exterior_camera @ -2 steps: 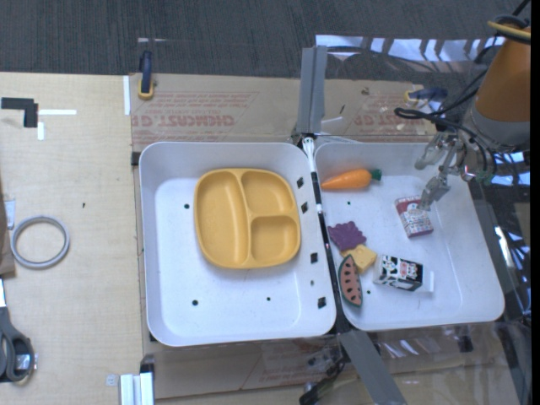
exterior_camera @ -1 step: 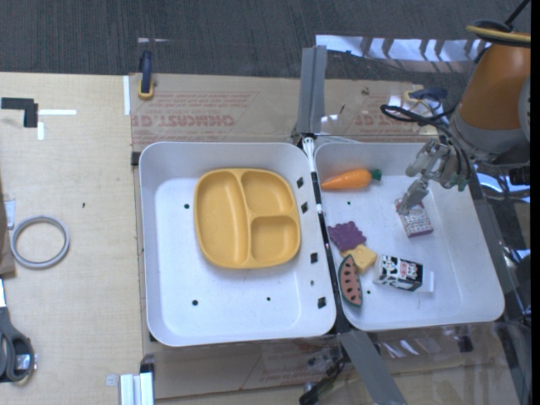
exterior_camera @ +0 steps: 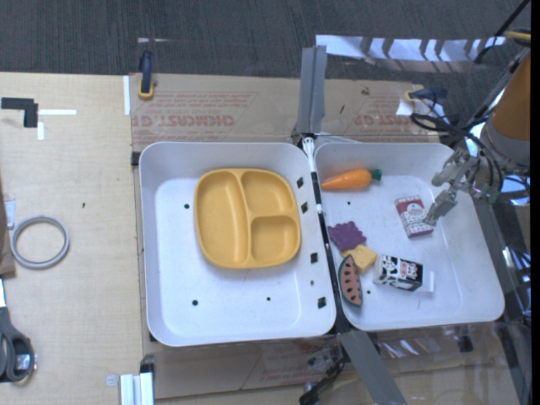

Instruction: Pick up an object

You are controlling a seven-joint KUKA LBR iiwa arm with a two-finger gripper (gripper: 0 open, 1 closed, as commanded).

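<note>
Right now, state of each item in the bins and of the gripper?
Yellow divided plastic plate: flat in left white bin.
Orange toy carrot: lying on its side.
Red-and-white small carton: lying flat.
Black-and-white milk carton: tipped over.
Watermelon slice toy: lying against bin wall.
Gripper: holding nothing.

On my desk point(exterior_camera: 67, 310) I see a tape roll point(exterior_camera: 38, 241), scissors point(exterior_camera: 14, 353) and a clamp point(exterior_camera: 146, 76).

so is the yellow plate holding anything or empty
Empty: all three compartments of the yellow plate show bare yellow; the toys lie in the right bin.
</note>
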